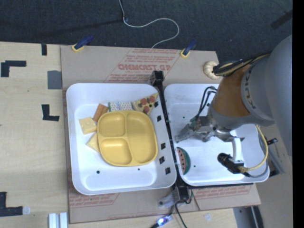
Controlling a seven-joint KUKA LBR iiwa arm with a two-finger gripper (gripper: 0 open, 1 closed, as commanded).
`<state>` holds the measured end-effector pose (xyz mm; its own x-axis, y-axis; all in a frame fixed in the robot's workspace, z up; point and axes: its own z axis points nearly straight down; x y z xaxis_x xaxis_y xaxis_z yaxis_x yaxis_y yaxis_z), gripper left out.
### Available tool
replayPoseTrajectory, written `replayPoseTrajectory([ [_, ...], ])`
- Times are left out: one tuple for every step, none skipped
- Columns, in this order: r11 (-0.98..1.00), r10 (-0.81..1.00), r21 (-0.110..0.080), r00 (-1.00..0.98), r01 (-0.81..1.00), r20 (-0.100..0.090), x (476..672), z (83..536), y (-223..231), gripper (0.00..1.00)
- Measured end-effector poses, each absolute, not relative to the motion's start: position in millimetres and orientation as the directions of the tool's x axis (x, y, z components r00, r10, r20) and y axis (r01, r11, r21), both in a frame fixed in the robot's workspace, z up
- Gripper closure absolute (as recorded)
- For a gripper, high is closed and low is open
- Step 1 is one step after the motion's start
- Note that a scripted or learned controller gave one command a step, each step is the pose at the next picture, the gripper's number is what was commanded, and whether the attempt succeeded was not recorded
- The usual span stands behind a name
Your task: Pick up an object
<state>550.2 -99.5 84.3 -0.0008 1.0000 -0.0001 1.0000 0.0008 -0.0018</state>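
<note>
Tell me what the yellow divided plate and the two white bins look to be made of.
Yellow divided plate: likely molded plastic, matte to slightly satin, with soft rounded compartment ridges and uniform color. White bins, left and right: probably thin formed plastic, smooth with a faint sheen and rounded corners.

A pale wooden surface (28,141) marked with black tape pieces (47,112) carries a brown cardboard sheet (137,66) held by blue and yellow clamps (82,42), and beyond it lies dark carpet (61,8) crossed by a thin white cable (152,25).
</note>
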Motion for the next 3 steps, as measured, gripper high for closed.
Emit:
replayPoseTrajectory([
  [0.001, 1.0, 0.0, -0.001, 1.0, -0.001, 550.5, 95, -100, 1.0],
  [0.001, 1.0, 0.001, -0.001, 1.0, 0.0, 548.3, 138, -102, 1.0],
  [0.001, 1.0, 0.002, -0.001, 1.0, 0.0, 543.5, 182, -105, 1.0],
])
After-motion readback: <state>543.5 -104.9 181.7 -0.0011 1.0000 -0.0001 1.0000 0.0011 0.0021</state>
